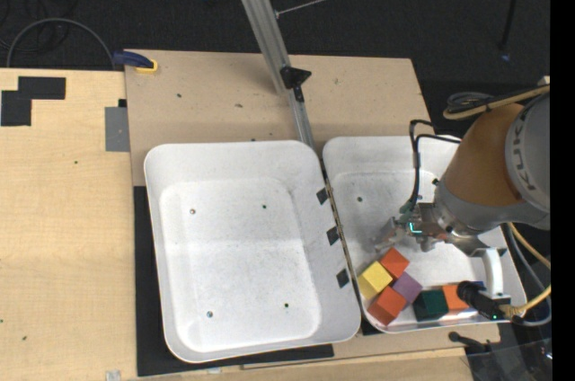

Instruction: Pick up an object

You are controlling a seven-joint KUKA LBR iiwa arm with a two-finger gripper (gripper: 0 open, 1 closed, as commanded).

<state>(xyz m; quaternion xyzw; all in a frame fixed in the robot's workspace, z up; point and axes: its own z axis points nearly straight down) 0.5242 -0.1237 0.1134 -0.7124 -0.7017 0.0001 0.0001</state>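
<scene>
**Nothing lifted yet: gripper low over the right bin, blocks waiting**

Nearest the lens, down at the bottom of the view, is the front lip of the left bin (269,350), the biggest thing on the bench and not where my business lies. Next in size, my arm (503,168) sweeps in from three o'clock, orange band showing above the wrist, and hangs over the right bin (377,156).

The work so far: by my reading, the pick is not done. Every block I can see lies on the bin floor, clustered at about five o'clock in the right bin. An orange block (393,263) sits at the top of the pile, a yellow block (375,279) just beside it toward nine o'clock, a purple block (407,287) touching below, a second orange block (389,305) lower, and a dark green block (430,305) toward three o'clock.

My gripper (406,231) is down near the bin floor, just at twelve o'clock from that top orange block. Whether my fingers stand apart or together I cannot tell; the wrist blurs them. Still to do, I judge: close on a block and raise it.
</scene>
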